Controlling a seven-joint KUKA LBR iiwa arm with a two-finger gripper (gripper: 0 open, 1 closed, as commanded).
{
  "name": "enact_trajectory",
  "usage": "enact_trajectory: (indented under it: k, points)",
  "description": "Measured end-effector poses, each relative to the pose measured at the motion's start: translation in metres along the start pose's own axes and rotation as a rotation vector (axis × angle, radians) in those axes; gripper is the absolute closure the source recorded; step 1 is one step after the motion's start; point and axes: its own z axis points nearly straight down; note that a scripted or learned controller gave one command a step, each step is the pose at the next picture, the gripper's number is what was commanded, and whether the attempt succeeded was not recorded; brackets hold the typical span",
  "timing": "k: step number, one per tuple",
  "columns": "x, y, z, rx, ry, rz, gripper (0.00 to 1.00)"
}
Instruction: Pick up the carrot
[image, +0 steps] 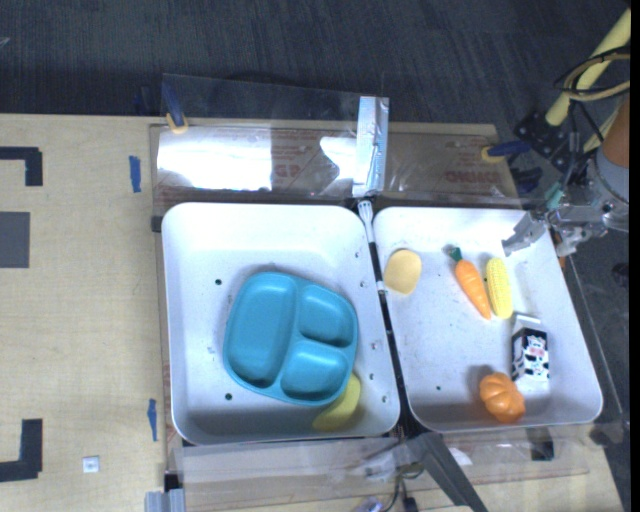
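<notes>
This looks like a robotics lab set up for pick-and-place trials, not a home or kitchen. A pale plywood bench (70, 300) fills the left of the frame, marked with black tape corners (25, 165) and blue tape tabs (134, 172). Two shallow white bins (190, 240) sit side by side at centre, with clear plastic sheeting (270, 150) taped along their upper edge. Yellow cabling (595, 70) and grey robot hardware crowd the upper right corner. Dark carpet (300, 40) runs across the top of the frame.

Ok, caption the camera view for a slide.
Gripper hovers at the right bin's upper right corner, carrot lying beside the corn.
</notes>
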Motion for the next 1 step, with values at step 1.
enact_trajectory:
  k: [1]
  points:
    - [0.0549, 0.0249, 0.1125, 0.006, 0.002, -0.164, 0.0]
